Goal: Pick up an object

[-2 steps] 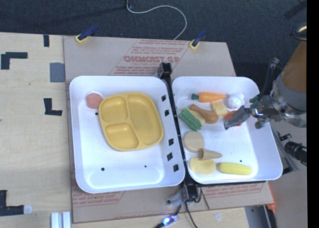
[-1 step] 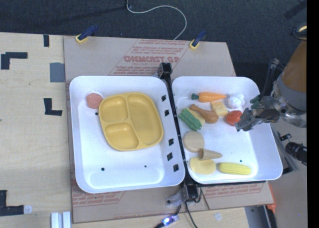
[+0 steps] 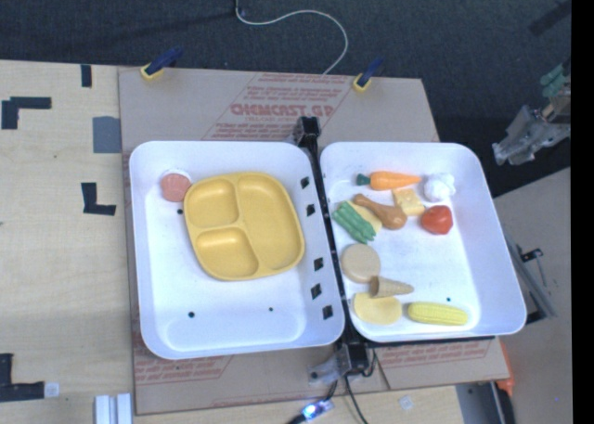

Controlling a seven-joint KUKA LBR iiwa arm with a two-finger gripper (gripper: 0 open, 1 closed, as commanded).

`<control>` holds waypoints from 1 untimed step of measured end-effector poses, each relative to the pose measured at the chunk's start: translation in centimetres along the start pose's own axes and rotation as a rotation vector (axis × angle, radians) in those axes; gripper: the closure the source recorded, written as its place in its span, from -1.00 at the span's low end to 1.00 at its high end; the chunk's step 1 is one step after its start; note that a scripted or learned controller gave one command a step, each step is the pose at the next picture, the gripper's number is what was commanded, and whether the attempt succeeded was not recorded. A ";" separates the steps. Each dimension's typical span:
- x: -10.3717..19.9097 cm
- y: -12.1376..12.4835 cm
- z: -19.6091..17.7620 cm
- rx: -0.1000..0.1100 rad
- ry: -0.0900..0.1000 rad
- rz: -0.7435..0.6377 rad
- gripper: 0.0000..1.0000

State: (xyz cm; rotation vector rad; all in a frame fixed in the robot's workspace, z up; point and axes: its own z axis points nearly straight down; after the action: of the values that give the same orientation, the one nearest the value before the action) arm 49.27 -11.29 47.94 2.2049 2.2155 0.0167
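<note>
- Toy food (image 3: 399, 237), any piece of which would serve as the object to pick, lies crowded in the right bin (image 3: 483, 255), none of it lifted yet.
- Tightest cluster: carrot (image 3: 393, 180), cheese cube (image 3: 408, 200), drumstick (image 3: 380, 212) and green pod (image 3: 354, 220) lie touching or just beside one another, so a descent there risks nudging a neighbour or pinching two at once.
- Tomato (image 3: 437, 219) and the white piece (image 3: 438, 187) are round; I judge they could roll out from a closing grip.
- Corn cob (image 3: 437, 314) lies near the bin's front wall, which may block one side of a grasp; the round biscuit (image 3: 360, 262) and the flat yellow slice (image 3: 377, 308) are low and may be hard to get under.
- Claw (image 3: 531, 134) hangs well off to the right, outside the bin and above the dark floor; whether it is spread or pressed together I cannot tell.
- Left bin (image 3: 158, 311) holds a yellow divided plate (image 3: 244, 225) with a pink round piece (image 3: 174, 186) just beside it.
- Both bins sit on a cardboard sheet (image 3: 278, 107) on the counter (image 3: 56, 255); a cable (image 3: 288, 19) loops behind, clear of the food.
</note>
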 end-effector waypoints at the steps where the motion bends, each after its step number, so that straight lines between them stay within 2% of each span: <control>1: 5.1 -0.8 -3.6 0.014 0.004 -0.002 1.00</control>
State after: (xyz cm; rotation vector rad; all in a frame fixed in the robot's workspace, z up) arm 48.39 -6.15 51.47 2.2121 2.2262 0.0049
